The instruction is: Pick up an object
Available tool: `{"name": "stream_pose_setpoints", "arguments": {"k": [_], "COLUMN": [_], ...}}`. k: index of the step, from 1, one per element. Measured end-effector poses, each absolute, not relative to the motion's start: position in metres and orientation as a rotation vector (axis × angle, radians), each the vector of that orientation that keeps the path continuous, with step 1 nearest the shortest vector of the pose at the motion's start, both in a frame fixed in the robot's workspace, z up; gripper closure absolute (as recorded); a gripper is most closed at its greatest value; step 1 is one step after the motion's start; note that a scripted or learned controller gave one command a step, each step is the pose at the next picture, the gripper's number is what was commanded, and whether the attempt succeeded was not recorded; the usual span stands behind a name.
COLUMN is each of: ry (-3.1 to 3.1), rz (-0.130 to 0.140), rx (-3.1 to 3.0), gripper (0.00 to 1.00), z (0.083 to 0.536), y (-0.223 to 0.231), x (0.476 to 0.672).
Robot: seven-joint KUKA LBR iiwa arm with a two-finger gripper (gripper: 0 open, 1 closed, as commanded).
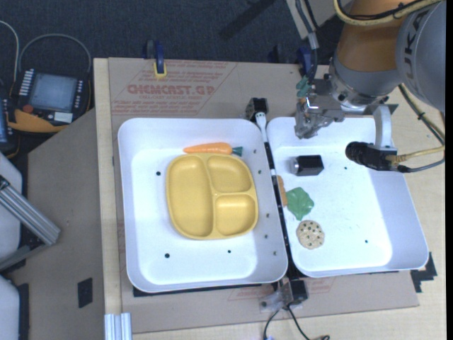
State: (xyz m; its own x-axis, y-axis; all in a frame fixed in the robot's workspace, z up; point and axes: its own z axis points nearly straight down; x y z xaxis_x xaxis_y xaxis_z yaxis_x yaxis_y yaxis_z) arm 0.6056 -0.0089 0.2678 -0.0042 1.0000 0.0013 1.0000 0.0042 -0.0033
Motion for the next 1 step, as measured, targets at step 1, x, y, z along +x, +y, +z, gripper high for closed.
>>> {"name": "stream_pose_setpoints", "arguments": {"k": [1], "ry": [-2.223], "rz": [0.003], "rx": [-2.214], "gripper": [1.0], "z": [0.2545], "y": [0.0329], "x": [0.608]}}
